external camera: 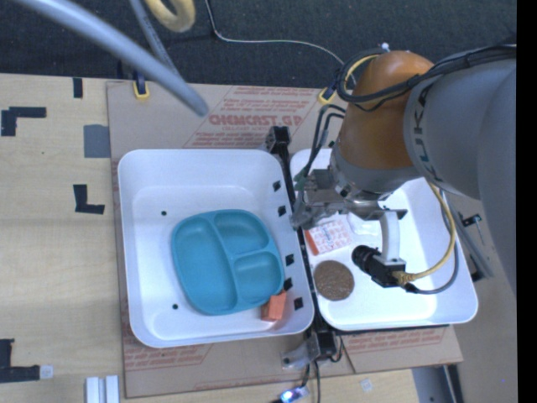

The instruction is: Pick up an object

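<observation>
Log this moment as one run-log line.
arm: over right bin | gripper: near red-and-white packet | hold: not visible | left bin: blue divided plate

Grey arm (470, 124) with orange band (382, 112), black and yellow cables.

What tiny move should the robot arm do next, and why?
Probably lower a little toward the red and white packet. The arm's wrist hangs right above it in the right bin, and the brown round thing lies just beside it, so a short, careful drop seems best.
</observation>
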You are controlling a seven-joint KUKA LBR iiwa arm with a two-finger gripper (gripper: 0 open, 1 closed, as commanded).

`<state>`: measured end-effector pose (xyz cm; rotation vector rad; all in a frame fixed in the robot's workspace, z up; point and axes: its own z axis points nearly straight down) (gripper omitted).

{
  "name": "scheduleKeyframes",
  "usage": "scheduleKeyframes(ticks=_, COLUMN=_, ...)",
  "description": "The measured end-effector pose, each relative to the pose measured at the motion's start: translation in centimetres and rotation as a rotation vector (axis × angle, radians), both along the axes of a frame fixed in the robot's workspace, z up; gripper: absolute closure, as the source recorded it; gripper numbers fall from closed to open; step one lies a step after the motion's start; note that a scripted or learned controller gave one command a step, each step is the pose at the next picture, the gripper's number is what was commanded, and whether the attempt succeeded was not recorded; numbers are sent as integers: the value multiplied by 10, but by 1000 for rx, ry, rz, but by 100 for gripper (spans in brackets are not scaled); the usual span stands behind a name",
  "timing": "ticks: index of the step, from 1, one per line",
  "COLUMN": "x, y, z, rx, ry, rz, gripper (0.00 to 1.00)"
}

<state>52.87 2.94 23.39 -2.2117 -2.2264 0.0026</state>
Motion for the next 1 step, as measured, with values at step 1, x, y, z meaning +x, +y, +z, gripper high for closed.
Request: scheduleKeyframes(ticks=1, x=-2, y=45, z=2, rx=0, ry=-1, rz=0, gripper=100)
